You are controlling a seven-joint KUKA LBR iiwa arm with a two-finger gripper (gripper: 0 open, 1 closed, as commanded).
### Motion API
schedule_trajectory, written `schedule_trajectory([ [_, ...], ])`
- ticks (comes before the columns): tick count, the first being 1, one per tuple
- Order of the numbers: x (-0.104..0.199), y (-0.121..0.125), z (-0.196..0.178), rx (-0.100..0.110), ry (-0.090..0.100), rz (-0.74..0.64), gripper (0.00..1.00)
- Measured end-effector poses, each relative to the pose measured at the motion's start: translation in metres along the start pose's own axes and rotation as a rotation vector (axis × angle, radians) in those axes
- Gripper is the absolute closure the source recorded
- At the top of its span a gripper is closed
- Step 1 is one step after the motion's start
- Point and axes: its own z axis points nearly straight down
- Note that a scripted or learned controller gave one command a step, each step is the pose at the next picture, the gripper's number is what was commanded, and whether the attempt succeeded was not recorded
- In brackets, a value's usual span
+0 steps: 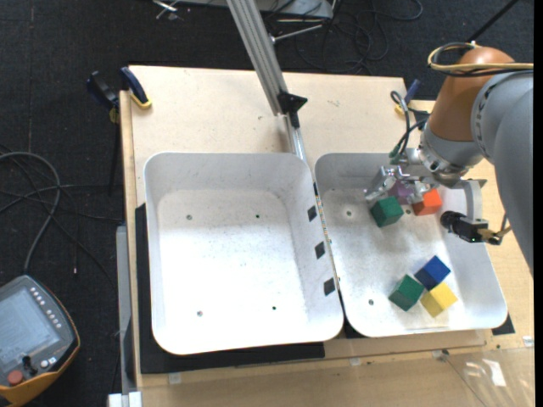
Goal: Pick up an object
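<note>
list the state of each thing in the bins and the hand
hand: low in the right bin, at a green block
green block by the hand: tilted, touching the hand
orange block: on the bin floor, beside the hand
purple block: mostly hidden under the hand
blue block: resting, touching the yellow block
yellow block: resting near the front rim
second green block: resting beside the yellow block

Dark carpeted floor (pixel 51 32) (strewn with black cables (pixel 25 185)) surrounds what looks like a pale wooden bench (pixel 204 108).
</note>
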Motion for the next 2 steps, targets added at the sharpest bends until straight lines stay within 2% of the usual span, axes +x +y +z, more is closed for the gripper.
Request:
schedule_trajectory([
  [1,-0.003,-0.001,-0.011,0.008,-0.004,-0.003,1.0],
  [2,-0.008,0.028,-0.004,0.006,0.004,-0.006,1.0],
])
